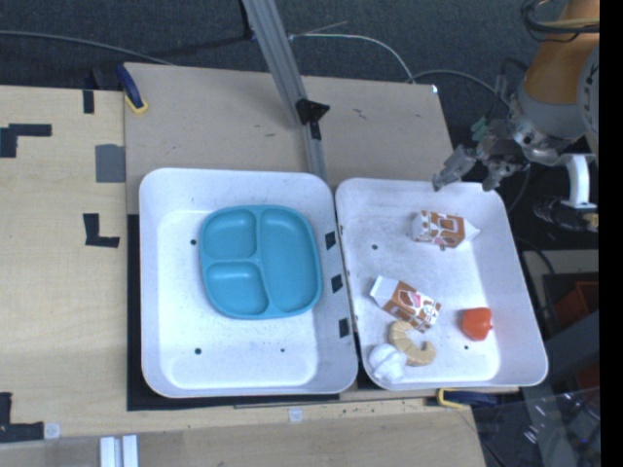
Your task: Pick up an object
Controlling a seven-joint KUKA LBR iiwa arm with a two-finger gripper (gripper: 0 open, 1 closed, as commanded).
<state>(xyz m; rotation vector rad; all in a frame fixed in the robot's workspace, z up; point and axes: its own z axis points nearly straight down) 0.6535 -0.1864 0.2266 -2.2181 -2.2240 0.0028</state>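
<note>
Objects to pick all lie in the right bin (pixel 522 290), none of them in the gripper's grasp. On the left, the left bin (pixel 148 261) holds a blue divided plate (pixel 261 262). In the right bin, a white lump (pixel 386 362) touches a tan curved pastry (pixel 417 346) near the front rim. A brown-and-white packet (pixel 407 303) lies just behind them, a similar small carton (pixel 443 229) lies farther back, and a red object (pixel 476 323) sits toward the right wall. The gripper (pixel 474 171) hovers over the bin's back right corner, fingers spread, pinching nothing.
</note>
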